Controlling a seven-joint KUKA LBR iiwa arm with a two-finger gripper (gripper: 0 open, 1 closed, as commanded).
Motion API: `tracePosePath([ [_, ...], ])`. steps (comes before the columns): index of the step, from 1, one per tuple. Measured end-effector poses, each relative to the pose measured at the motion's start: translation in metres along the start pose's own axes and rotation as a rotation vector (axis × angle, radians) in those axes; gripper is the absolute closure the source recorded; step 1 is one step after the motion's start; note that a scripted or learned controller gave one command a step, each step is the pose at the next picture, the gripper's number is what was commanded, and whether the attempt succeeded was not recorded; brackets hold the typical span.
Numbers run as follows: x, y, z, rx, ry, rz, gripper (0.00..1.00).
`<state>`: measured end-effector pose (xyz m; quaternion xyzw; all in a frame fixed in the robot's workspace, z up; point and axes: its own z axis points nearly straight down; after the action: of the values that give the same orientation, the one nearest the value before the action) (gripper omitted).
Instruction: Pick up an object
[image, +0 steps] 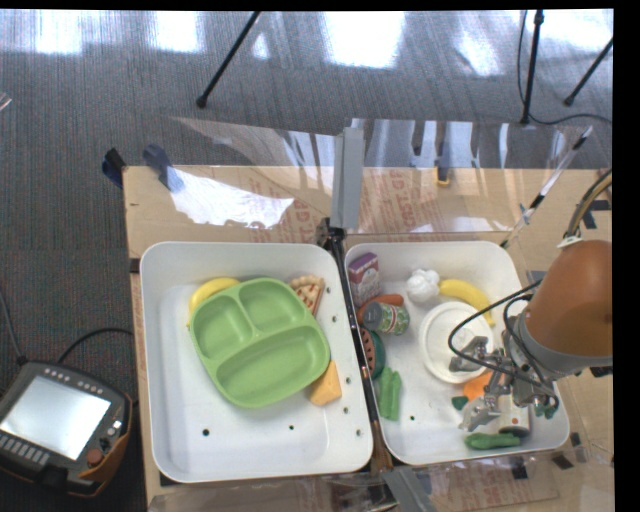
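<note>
My gripper (492, 404) hangs low over the near right corner of the right bin (425, 455), below the arm's orange band (575, 300). Just under it lie an orange toy (478, 385) and a green pod (492, 440); nothing shows held. Further left in this bin are a white plate (445, 340), a banana (465, 293), a white lumpy toy (424, 285), a purple carton (362, 272), a green can (386, 318), a red sausage (384, 300), a watermelon slice (372, 352) and a green pepper (389, 393).
The left bin (180, 420) holds a green divided plate (260, 340), a yellow piece (212, 290), a waffle (309, 292) and an orange wedge (326, 385). A handheld control pendant (60, 420) lies on the floor at the left. Clear panels stand behind the bins.
</note>
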<state>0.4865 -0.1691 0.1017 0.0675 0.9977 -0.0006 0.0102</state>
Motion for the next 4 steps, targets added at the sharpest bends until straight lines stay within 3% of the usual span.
tracePosePath([
  [1, 0.003, -0.019, 0.011, -0.002, 0.007, -0.016, 0.0],
  [2, 0.0, -0.018, -0.001, 0.0, -0.004, -0.019, 1.0],
  [3, 0.0, -0.018, 0.0, -0.001, -0.001, -0.019, 0.0],
  [4, 0.001, -0.017, 0.007, 0.002, -0.003, -0.015, 0.0],
])
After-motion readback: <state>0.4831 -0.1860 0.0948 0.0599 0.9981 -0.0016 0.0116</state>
